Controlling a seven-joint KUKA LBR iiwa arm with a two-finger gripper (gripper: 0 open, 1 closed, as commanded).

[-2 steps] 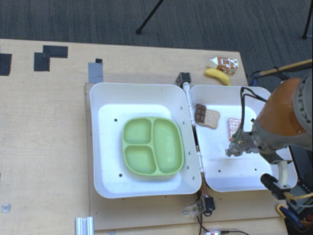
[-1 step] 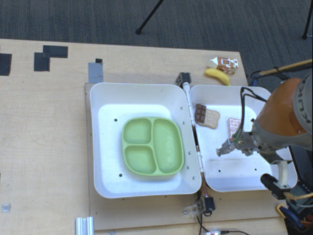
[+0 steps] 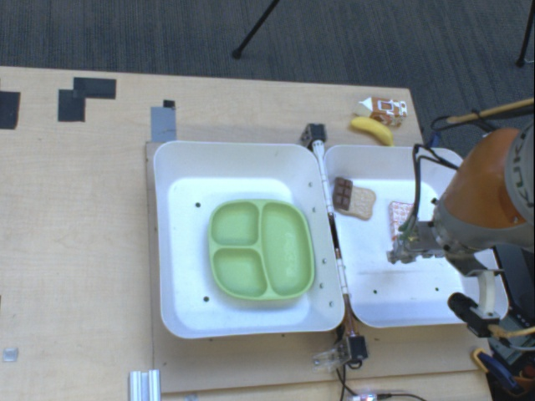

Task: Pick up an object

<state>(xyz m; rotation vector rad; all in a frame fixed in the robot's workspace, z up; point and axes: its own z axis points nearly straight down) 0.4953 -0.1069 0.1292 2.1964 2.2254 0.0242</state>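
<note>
toast slice (image 3: 354, 199) w/ dark choc-like bit on it, right bin (image 3: 376, 307), 10 o'clock corner, long axis ~4-to-10 | pink-patterned card (image 3: 400, 216) at toast's 3 | gripper (image 3: 404, 249) low over bin at card's 6, claw state can't tell | green divided plate (image 3: 261, 249) in left bin (image 3: 180, 224) | banana (image 3: 371, 129) on bench at 12

plate (image 3: 261, 251) in left bin (image 3: 180, 215), banana (image 3: 371, 129) behind

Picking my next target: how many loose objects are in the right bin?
2: a brown-and-tan piece near its upper-left corner, and a reddish patterned item right beside the claw. The arm may hide more.
</note>
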